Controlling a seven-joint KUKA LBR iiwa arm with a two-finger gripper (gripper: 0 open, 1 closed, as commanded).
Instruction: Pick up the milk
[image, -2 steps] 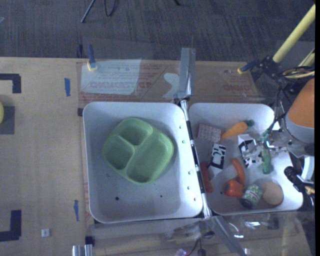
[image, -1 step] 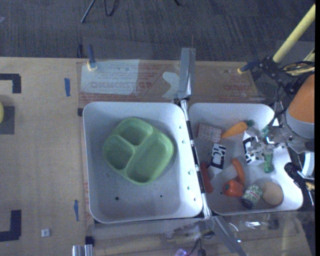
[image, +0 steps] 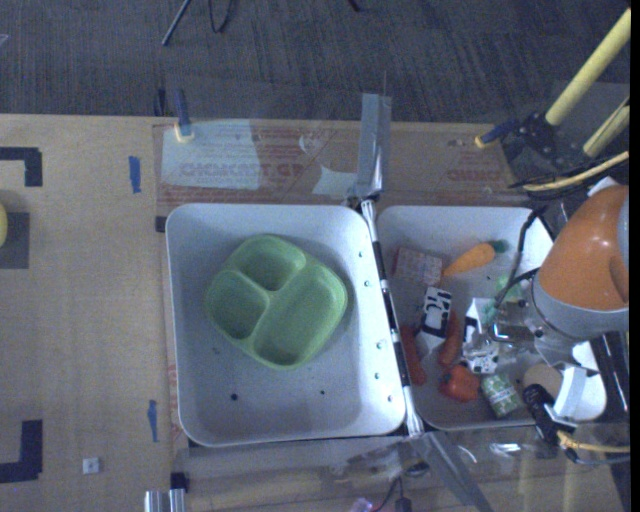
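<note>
Two shallow white bins are seen from above on a pale wooden bench. The left bin (image: 200, 400), at the centre of the frame, holds a green divided plate (image: 277, 299) with three compartments, lying slightly tilted in the bin's upper half.

The right bin (image: 398, 222) is crowded with small items. The milk (image: 434, 313), a small white carton with black cow-like patches, lies near the bin's middle left; no wording on it can be read. Above it a tan square cracker-like piece (image: 417, 266) is seen, and to the upper right a toy carrot (image: 472, 259) with a green tip. A red sausage-shaped piece (image: 452, 341) lies just right of the milk, a longer red stick (image: 412, 358) along the bin's left wall, a red tomato-like piece (image: 461, 384) lower down, and a green packet (image: 500, 395) near the lower right.

The grey arm with its orange band (image: 592, 262) enters from the right edge. The gripper (image: 487, 345) is seen low over the right bin, just right of the milk and sausage piece; whether its fingers are apart or together cannot be told.

Faded reddish lettering is printed on a clear panel (image: 235, 165) above the left bin, but it is too blurred to read. Blue tape marks (image: 134, 174) are seen on the bench at upper left.
</note>
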